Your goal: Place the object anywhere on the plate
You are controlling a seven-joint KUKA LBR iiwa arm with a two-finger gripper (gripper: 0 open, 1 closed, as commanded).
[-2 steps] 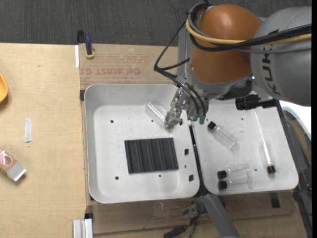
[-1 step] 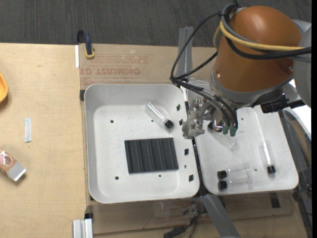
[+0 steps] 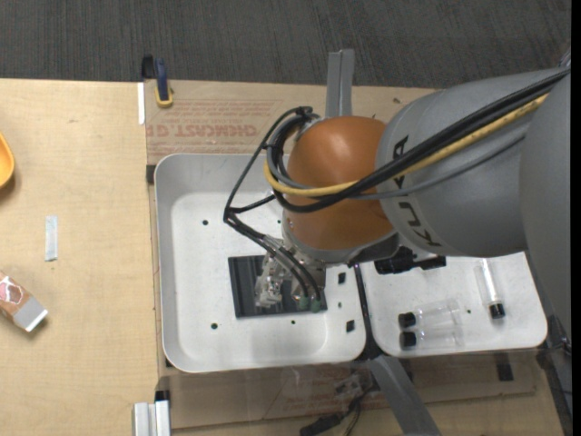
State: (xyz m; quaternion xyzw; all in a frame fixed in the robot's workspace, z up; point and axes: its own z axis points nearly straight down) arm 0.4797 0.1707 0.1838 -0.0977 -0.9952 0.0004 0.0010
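While the grey arm (image 3: pixel 472 171) with its orange band (image 3: pixel 336 184) reaches in from the right, its claw (image 3: pixel 283 289) hangs low over a dark square plate (image 3: pixel 247 289) lying flat in the left white bin (image 3: pixel 182 243). Whether the claw is spread or pinching cannot be told, since cables and the wrist cover it. Clear tubes with black caps (image 3: pixel 431 323) lie in the right bin (image 3: pixel 517 334), well apart from the plate, and the counter (image 3: pixel 73 153) spreads left.
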